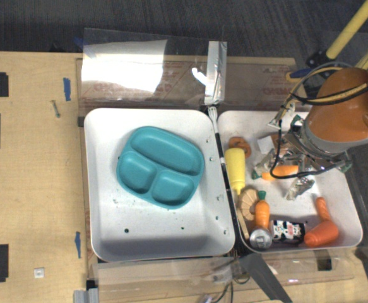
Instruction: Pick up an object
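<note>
My gripper (289,164) hangs low over the upper middle of the right bin (354,219), under the grey wrist and orange band (344,109). A small orange piece (283,170) lies right at the gripper's tip; whether it is gripped is unclear. Left of it lies a yellow bottle (236,166) with a brown ring-shaped toy (239,146) above it. Lower in the bin lie a tan round slice (250,202), an orange carrot (262,212), a silver can (260,237), a black and white carton (287,230) and an orange pepper-like toy (322,232).
The left bin (108,219) holds a teal divided plate (161,166). A clear plastic sheet (127,68) lies behind the bins, and a metal divider (215,74) stands upright there. Cables (310,81) loop around the wrist. A small orange piece (321,207) rests near the right wall.
</note>
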`<action>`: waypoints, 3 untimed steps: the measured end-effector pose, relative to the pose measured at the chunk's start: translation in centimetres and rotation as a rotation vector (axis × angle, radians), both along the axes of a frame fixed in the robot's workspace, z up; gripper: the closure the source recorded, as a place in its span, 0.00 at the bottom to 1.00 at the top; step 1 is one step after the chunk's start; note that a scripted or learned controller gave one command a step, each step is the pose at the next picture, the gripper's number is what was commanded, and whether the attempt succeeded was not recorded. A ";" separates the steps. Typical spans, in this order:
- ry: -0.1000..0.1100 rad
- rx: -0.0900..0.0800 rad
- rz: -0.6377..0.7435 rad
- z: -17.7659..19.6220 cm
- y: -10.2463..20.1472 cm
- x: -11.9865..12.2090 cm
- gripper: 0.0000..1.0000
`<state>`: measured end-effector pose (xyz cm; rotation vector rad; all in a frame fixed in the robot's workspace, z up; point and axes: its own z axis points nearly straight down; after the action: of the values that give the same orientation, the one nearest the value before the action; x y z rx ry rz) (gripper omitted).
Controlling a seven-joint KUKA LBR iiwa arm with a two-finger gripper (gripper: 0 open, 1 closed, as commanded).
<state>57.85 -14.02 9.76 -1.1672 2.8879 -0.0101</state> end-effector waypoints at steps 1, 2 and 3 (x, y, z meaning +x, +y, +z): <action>-0.042 -0.015 0.171 0.3 3.5 -5.1 0.00; -0.075 -0.018 0.170 1.8 3.6 -4.2 1.00; 0.011 -0.002 -0.032 17.9 7.0 3.0 1.00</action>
<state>60.90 -6.98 27.66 -1.1250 2.9167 -0.0076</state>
